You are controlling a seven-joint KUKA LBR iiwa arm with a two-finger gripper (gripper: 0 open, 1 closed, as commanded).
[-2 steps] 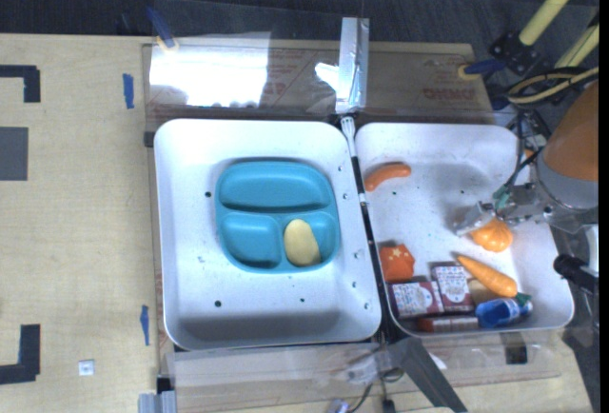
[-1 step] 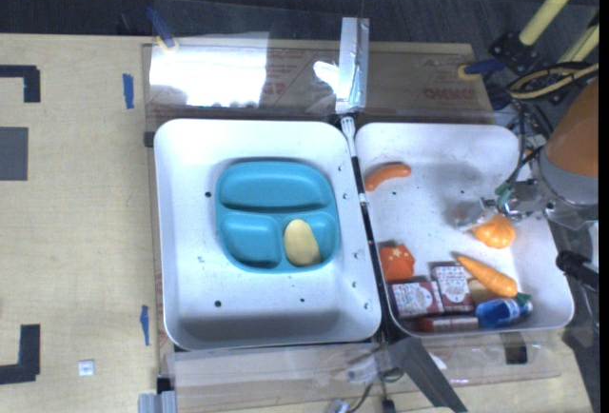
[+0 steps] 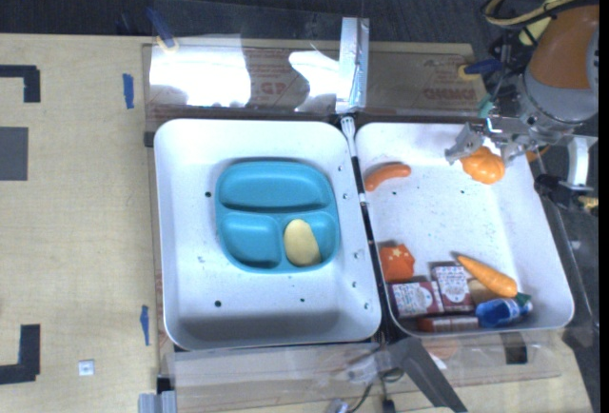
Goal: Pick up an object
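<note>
White plastic forms both shallow bins, which sit side by side and meet along a shared rim at the middle of the bench. The left bin (image 3: 181, 306) holds a blue divided tray (image 3: 262, 211) with a pale yellow lemon-like piece (image 3: 302, 242) in its lower right compartment; bare floor runs all around the tray out to the bin walls. In the right bin (image 3: 428, 211), the gripper (image 3: 487, 152) hangs over the upper right corner, close to the far and right rims, and a small orange fruit (image 3: 485, 167) sits at its tips, apparently between the fingers, which look closed against it, though the slant of the view does not show whether the fruit is clear of the floor. An orange sausage-shaped piece (image 3: 385, 174) lies near the shared rim, well apart from the fruit. The middle of this bin is open, speckled floor. The remaining things crowd the near edge: a red tomato-like piece (image 3: 397, 261) beside the shared rim, two small red-and-white packets (image 3: 433, 289) just right of it, a carrot (image 3: 488, 276) lying at a slant against them, a blue bottle (image 3: 500, 310) by the near right corner, and a dark red stick-like item (image 3: 447, 324) along the near wall.
</note>
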